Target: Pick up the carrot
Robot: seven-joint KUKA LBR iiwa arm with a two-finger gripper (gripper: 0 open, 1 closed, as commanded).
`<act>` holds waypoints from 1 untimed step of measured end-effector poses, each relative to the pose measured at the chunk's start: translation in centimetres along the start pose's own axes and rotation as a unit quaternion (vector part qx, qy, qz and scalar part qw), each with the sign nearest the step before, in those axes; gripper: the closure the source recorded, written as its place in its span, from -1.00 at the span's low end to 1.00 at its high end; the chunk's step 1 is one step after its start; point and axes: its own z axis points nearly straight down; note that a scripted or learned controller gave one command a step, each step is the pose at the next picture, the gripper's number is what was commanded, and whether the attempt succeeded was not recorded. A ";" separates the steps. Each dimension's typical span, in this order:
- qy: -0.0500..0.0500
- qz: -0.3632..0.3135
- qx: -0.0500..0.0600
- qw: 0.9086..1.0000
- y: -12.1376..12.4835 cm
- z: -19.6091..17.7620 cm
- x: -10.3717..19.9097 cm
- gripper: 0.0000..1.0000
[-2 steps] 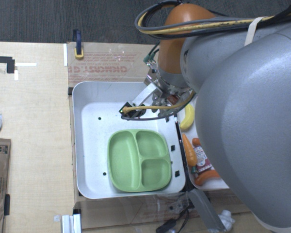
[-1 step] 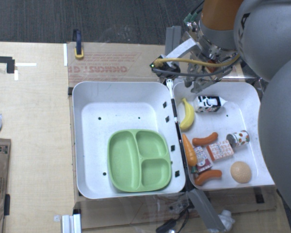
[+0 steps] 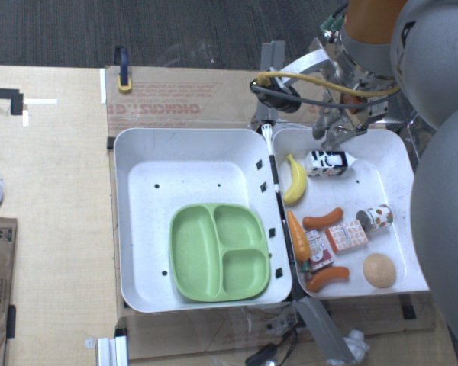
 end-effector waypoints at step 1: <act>-0.001 -0.156 0.000 0.988 -3.3 9.3 6.6 1.00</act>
